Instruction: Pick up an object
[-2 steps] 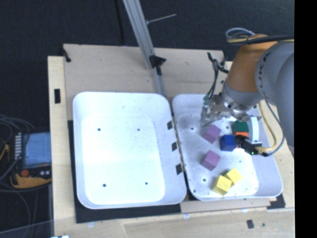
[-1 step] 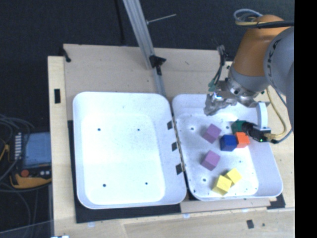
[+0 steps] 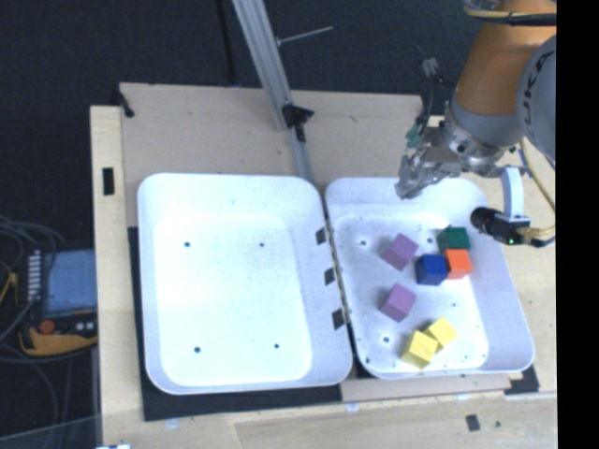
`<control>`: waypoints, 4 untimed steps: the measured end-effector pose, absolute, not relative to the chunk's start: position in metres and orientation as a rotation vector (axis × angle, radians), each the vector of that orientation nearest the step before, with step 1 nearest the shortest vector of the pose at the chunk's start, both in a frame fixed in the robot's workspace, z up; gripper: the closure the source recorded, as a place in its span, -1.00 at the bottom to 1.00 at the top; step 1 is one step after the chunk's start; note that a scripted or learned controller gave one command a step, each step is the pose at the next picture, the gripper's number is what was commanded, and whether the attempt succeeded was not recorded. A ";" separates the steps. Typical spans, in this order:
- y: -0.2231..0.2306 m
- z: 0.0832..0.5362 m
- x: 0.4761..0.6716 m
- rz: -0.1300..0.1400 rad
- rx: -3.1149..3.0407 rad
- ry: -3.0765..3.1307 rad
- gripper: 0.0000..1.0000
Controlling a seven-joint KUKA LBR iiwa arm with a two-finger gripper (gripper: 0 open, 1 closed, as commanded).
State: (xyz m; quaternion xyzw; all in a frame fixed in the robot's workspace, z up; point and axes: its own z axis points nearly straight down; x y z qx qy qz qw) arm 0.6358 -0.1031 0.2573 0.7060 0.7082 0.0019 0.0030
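The right bin [image 3: 370, 358] holds several small blocks. Two purple blocks lie near its middle, one at the upper spot [image 3: 401, 251] and one lower [image 3: 399, 301]. A blue block [image 3: 431, 268] touches an orange block [image 3: 459, 263], with a green block [image 3: 454, 239] just behind them. Two yellow blocks [image 3: 429, 340] sit together near the front. My gripper [image 3: 410, 189] hangs above the bin's far rim, up and left of the green block, with nothing visible between its fingers.
The left bin [image 3: 229, 279] lies beside the right one. A slanted metal rail [image 3: 271, 68] rises behind the bins. A black cable fitting [image 3: 496, 223] hangs by the right bin's right wall. Cables and a box [image 3: 65, 283] sit left of the bench.
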 end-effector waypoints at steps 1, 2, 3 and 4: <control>-0.105 0.287 0.637 0.004 2.213 2.223 1.00; -0.050 0.288 0.622 0.002 2.214 2.229 1.00; 0.005 0.286 0.613 0.001 2.214 2.230 1.00; 0.054 0.263 0.597 -0.002 2.215 2.231 1.00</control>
